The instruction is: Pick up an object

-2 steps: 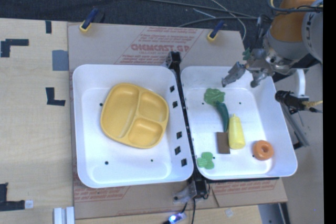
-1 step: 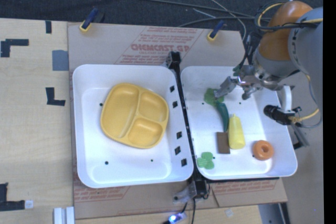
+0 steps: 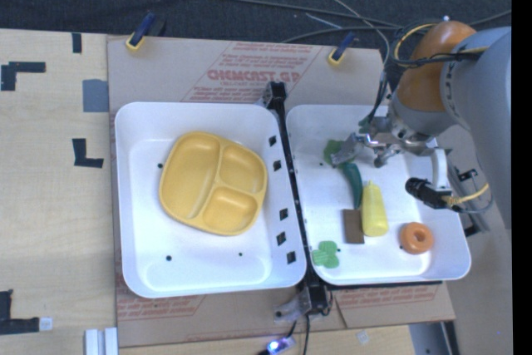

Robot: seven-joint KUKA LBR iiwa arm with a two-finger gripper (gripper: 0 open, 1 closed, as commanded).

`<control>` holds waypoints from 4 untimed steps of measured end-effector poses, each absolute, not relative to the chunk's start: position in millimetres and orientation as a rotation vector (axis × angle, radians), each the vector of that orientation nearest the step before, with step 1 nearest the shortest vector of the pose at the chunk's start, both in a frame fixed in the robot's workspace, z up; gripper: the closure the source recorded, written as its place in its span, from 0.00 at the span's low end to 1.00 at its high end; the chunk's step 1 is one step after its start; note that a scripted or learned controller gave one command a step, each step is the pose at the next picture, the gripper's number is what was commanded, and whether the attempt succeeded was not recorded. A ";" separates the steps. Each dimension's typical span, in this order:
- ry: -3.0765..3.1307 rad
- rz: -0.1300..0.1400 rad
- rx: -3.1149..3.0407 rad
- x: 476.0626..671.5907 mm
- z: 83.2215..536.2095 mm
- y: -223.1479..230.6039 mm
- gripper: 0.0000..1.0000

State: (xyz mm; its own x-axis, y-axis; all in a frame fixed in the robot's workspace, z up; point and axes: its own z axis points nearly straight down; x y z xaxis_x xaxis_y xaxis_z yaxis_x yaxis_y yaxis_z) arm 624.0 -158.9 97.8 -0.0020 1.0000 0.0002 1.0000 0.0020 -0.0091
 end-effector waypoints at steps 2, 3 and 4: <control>-2.224 0.000 -2.220 634.0 155.4 -162.6 1.00; -2.224 -0.001 -2.221 637.8 198.2 -168.0 1.00; -2.222 0.001 -2.218 638.3 215.7 -167.4 1.00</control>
